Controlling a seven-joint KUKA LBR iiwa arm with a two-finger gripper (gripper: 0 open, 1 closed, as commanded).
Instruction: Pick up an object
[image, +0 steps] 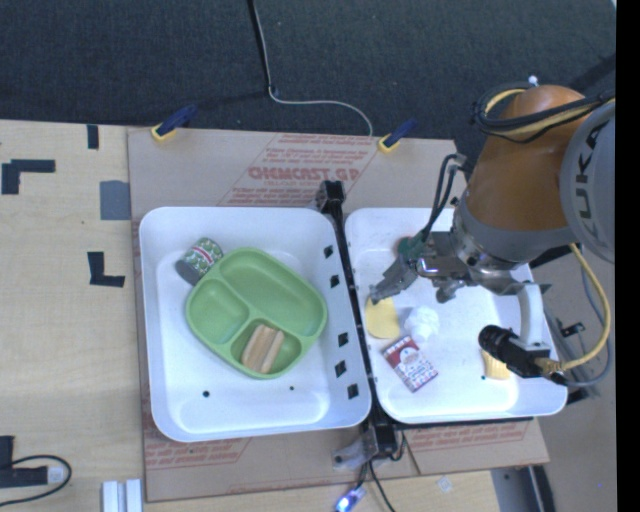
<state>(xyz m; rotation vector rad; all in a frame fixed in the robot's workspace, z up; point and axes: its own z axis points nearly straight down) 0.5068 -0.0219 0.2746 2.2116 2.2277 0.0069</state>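
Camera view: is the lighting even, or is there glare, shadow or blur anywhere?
In the camera view, light is fairly even; the white bins look bright and slightly washed out, the green plate stays clear, the arm casts soft shadow near the gripper, and small items like the red packet look soft.

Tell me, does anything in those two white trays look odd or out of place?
Mildly. The green divided plate sits skewed in the left bin, with a small grey-green object wedged against its upper-left rim. In the right bin, a red packet lies tilted beside a yellow piece. Nothing looks spilled or broken.
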